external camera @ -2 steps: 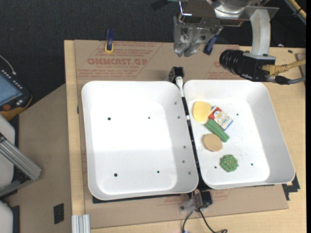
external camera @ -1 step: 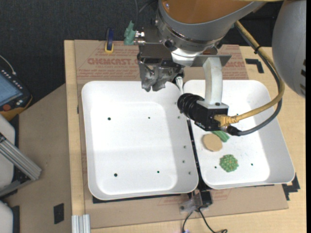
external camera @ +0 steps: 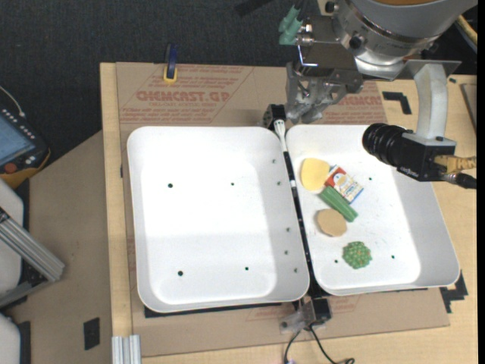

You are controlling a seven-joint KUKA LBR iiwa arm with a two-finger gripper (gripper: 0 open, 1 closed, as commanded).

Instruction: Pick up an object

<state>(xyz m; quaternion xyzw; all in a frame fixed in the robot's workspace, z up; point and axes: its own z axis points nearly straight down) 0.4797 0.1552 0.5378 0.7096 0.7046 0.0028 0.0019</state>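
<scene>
The right bin (external camera: 424, 226) holds several small things close together: a yellow rounded piece (external camera: 314, 173), a small red, white and blue box (external camera: 345, 185), a green stick (external camera: 337, 203), a tan round disc (external camera: 331, 223) and a bumpy green ball (external camera: 357, 255). My gripper (external camera: 309, 103) hangs from the grey and orange arm above the back edge of the bench, just behind the gap between the two bins. It is well above and behind the yellow piece. I see nothing in it.
The left bin (external camera: 151, 203) lies beside the right one on a brown board. A black cylinder on a white bracket (external camera: 394, 149) juts over the right bin's back right corner. A yellow and blue clamp (external camera: 171, 68) sits at the board's back left.
</scene>
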